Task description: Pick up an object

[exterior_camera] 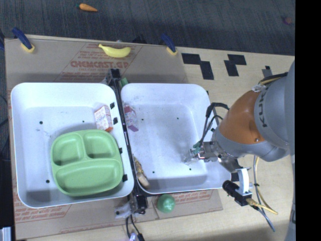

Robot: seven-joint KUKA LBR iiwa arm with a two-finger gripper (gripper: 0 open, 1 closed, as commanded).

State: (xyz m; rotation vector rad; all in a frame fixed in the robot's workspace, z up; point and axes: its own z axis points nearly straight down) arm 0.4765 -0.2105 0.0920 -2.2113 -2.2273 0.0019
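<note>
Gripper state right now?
Gripper: low in the right bin, near its right wall; open or closed cannot be told.

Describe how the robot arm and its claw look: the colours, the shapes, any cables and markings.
The arm is a thick, rounded grey body with a broad orange band above the wrist. Dark letters are printed on the grey shell, too cut off to read. Thin black cables loop from the wrist toward the claw, a small metallic part with tiny red and green spots. A black-and-white fitting hangs below, trailing yellow and blue wires.
</note>
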